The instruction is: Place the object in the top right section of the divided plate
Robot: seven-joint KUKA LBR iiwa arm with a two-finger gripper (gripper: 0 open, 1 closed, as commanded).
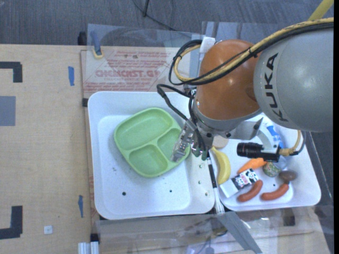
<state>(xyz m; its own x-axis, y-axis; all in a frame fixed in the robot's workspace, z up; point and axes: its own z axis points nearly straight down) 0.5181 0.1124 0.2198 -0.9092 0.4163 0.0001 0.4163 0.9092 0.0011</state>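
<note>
Hiding much of the right bin (310,192) at three o'clock under the arm (275,78). Running off the frame at one o'clock. Blurring at the gripper (186,144), finger state untellable. Covering part of the banana (224,166) near five o'clock.

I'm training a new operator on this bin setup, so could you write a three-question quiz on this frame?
1. True or false: the green three-section plastic plate lies in the left white bin.
2. Which item lies along the right white bin's left edge? A) yellow banana B) blue cup C) red apple
3. Fill in: the two-finger gripper hovers over the plate's ____ edge.

Key
1. True.
2. A. The banana lies by the divider; two reddish-brown sausages and a small orange carrot lie further right.
3. Right. Whether anything sits between its fingers cannot be told.
</note>
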